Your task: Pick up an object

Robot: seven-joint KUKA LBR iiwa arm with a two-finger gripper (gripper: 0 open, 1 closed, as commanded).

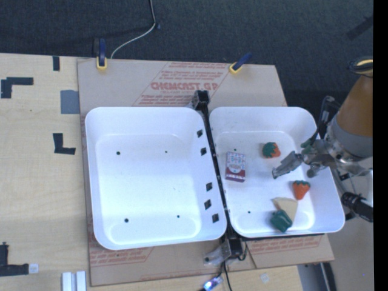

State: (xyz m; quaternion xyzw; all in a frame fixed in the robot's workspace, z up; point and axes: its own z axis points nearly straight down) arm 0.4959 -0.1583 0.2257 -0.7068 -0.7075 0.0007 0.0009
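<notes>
Camera view: the left bin (145, 180) is smooth white plastic. In the right bin (254, 220), a small red-and-white carton (235, 166) lies with its long axis toward the far rim. The gripper (290, 164), fingers spread and holding nothing, hangs between an orange-red toy (270, 150) and a toy strawberry (301, 189).

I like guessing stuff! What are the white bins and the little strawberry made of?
The white bins look like smooth moulded plastic: rounded corners, thin rims, a soft sheen. The little strawberry, in the right-hand bin near the pincer, looks like toy plastic or rubber, with flat red colour and a green top; it is too small to be sure.
</notes>
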